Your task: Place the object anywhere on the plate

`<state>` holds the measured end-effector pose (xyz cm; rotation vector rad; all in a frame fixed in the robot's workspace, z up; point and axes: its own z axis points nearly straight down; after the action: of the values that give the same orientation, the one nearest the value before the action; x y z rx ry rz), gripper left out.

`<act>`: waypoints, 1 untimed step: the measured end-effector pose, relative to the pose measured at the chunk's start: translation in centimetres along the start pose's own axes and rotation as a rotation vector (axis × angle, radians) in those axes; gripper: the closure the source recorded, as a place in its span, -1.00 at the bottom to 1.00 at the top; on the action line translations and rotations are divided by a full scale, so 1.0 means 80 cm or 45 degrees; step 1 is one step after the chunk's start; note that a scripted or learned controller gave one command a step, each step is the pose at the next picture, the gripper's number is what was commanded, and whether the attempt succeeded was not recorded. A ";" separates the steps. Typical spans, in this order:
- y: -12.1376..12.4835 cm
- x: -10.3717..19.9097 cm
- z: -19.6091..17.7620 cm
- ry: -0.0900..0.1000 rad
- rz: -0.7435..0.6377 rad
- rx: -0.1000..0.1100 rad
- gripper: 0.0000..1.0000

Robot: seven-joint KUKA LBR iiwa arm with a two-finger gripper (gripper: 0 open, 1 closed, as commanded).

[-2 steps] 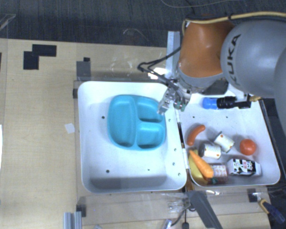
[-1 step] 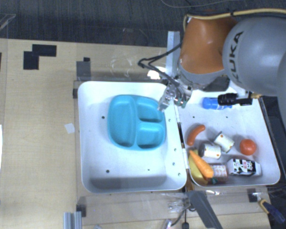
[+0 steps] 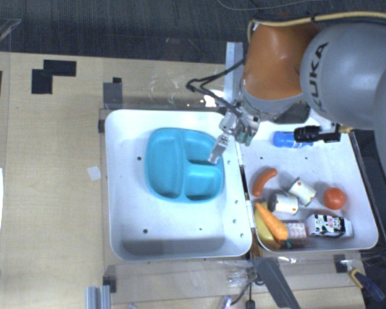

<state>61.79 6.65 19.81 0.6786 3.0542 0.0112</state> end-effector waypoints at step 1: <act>0.003 -0.002 -0.016 -0.009 0.001 -0.008 1.00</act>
<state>62.01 6.78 21.09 0.6785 3.0455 0.0183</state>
